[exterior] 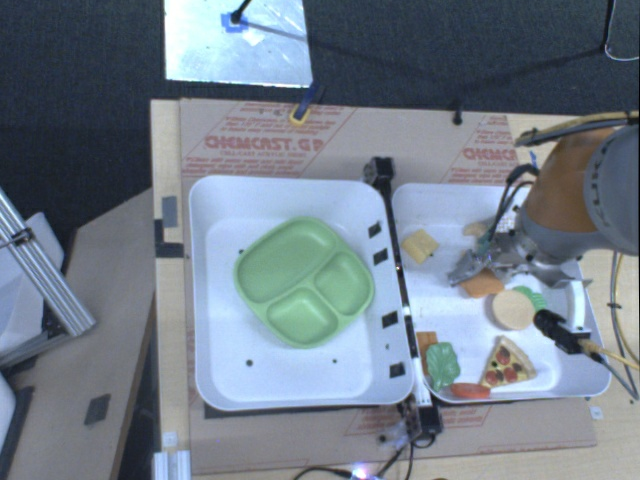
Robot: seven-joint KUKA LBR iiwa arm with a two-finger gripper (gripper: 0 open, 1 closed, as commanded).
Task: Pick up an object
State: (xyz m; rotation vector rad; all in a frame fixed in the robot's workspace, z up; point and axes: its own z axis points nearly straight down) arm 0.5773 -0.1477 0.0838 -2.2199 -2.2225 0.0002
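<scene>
We see the gripper [465,269] low in the right bin [432,303], near the middle of its floor. The arm [590,193] reaches in behind it from the right. From this slant we cannot tell whether the claw is apart or together, and nothing shows clearly clamped in it.

Just below the claw's tip lies an orange piece [483,286], so close that we cannot say whether the two touch. Beside that piece, toward the near right, sits a round cream disc [511,311] with a small green bit [531,296] at its upper edge. Left of the claw, near the divider between the bins, a pale yellow block [420,246] lies apart from the rest. A small tan scrap [475,230] rests above the claw, near the arm.

Along the near wall of this bin we find a pizza slice [507,364], a leafy green item [441,364] to its left and a red piece [470,391] just below the two. A small orange-brown piece [426,340] sits above the leafy item, against the divider.

The left bin [222,353] holds a light green divided plate [303,281], lying flat at its middle, well apart from the claw. Both bins rest on a pale sheet with red lettering [265,140].
</scene>
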